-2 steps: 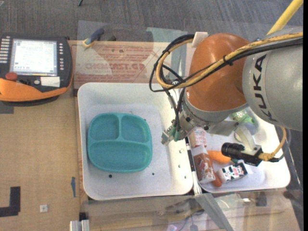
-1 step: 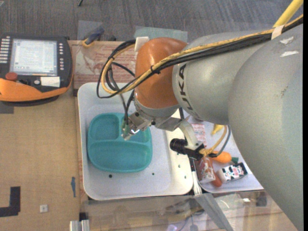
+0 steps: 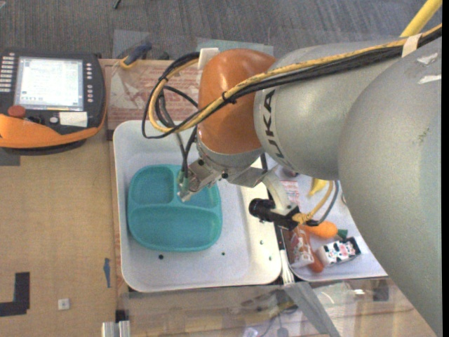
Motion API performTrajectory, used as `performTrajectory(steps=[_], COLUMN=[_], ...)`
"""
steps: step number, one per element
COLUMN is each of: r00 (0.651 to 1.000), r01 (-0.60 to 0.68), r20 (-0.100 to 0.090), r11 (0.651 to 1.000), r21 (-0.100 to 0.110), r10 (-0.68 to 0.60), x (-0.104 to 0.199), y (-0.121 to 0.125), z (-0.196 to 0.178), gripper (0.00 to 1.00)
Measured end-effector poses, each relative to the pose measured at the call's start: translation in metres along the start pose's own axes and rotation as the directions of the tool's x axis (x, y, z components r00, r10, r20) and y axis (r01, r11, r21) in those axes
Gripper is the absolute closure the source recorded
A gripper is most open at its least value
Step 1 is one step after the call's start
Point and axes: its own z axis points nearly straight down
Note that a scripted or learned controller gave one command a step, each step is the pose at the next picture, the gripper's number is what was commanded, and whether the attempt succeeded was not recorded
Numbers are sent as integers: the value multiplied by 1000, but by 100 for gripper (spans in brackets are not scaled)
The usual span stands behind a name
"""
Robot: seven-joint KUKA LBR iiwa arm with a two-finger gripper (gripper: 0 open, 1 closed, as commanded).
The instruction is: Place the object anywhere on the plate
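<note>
Hovering over teal plate (image 3: 168, 223), end effector (image 3: 188, 186); open or closed, cannot tell.

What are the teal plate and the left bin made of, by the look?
Teal divided plate: likely moulded plastic, with a uniform colour, soft sheen and rounded compartment ridges. Left white bin: probably plastic too, smooth and semi-gloss with rounded corners; coated metal can't be ruled out.
</note>
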Motion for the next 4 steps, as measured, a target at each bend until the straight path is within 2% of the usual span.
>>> performTrajectory(steps=[1, 2, 3, 4], r00=[987, 981, 949, 895], r01=[161, 195, 316, 446], r20=[-1, 0, -2, 1], r11=[987, 981, 949, 895], r21=[4, 2, 3, 1], r10=[-161, -195, -316, -446], x=[-40, -42, -16, 1], y=[-54, -50, -33, -75], z=[23, -22, 50, -127], gripper=[100, 100, 100, 100])
